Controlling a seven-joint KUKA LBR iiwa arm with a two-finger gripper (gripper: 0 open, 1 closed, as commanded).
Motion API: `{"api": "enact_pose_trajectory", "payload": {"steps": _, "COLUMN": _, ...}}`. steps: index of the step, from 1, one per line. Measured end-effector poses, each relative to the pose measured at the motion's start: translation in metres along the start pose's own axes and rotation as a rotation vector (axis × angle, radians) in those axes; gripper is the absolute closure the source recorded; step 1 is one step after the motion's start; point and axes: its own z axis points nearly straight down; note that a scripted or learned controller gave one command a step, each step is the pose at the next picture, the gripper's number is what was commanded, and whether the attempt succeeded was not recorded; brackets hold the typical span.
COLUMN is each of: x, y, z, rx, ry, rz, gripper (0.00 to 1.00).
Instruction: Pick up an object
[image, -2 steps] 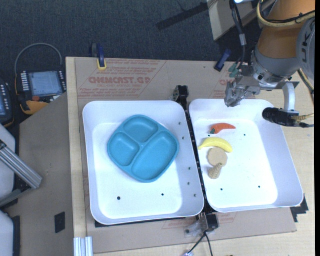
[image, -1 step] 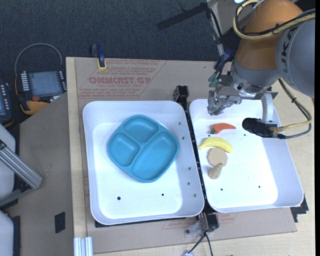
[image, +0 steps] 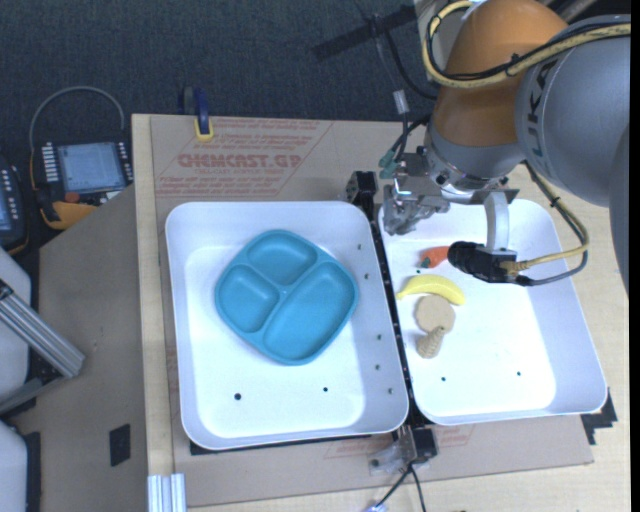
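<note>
Left bin (image: 185, 330): a blue divided plate (image: 286, 295) is sitting well to the pincer's left and a bit nearer the camera. It looks too wide for a pinch except at the rim.

The pincer (image: 404, 212) is hanging over the far left corner of the right bin (image: 520, 390), just beside the wall between the two bins. Nothing is showing in its grip. I can't tell whether it's apart or together, since the wrist hardware is cluttering that spot.

I'm reading this as the approach step, with no pick made yet.

Candidates are all lying in the right bin, to the pincer's right and towards the camera:
- a small orange piece (image: 434, 258) is lying nearest
- a banana (image: 432, 290) is lying just past it
- a tan piece (image: 433, 325) is lying just beyond the banana, possibly touching it

Next move, my guess: it's needing a short shift right and towards the camera to centre over one item, then a straight drop. I'm favouring the banana crosswise, while watching the bin wall and the neighbours crowding it.

Hard to make out:
- The orange piece is tiny and looks carrot-like, but I'm not sure.
- The tan piece's shape is unclear.
- The arm (image: 590, 90) is covering the bin's far edge and is being cut off at the frame's top right.
</note>
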Motion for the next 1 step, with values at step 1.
{"api": "enact_pose_trajectory", "payload": {"steps": 1, "x": 0.0493, "y": -0.0235, "z": 0.0036, "rx": 0.002, "ry": 0.000, "rz": 0.000, "gripper": 1.00}}
